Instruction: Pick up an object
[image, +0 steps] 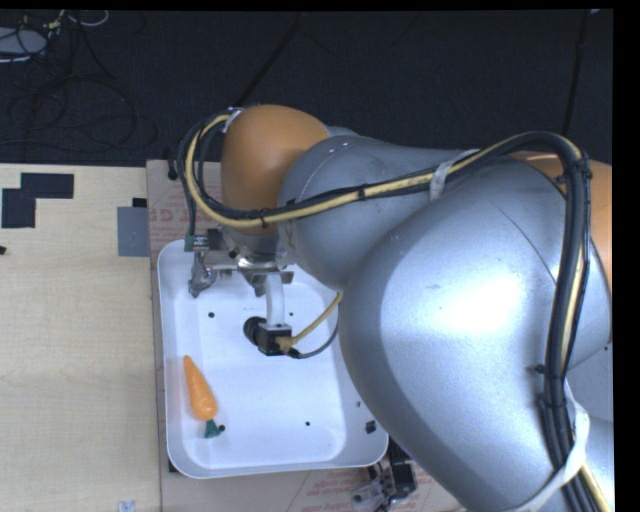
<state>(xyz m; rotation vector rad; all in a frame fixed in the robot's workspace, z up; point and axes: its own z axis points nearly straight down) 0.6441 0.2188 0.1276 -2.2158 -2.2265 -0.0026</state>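
An orange toy carrot (199, 389) with a small green top lies in the white bin (262, 440), near its left wall towards the front. My gripper (243, 278) hangs over the back of the same bin, up and to the right of the carrot and well apart from it. A black part (266, 336) with a yellow cable sits just below the gripper; I cannot tell if it is a loose object or part of the arm. Nothing shows as held.
The grey arm (450, 300) with its orange band (268, 150) covers the right half of the view and the right side of the bin. A wooden bench top (75, 330) lies to the left of the bin.
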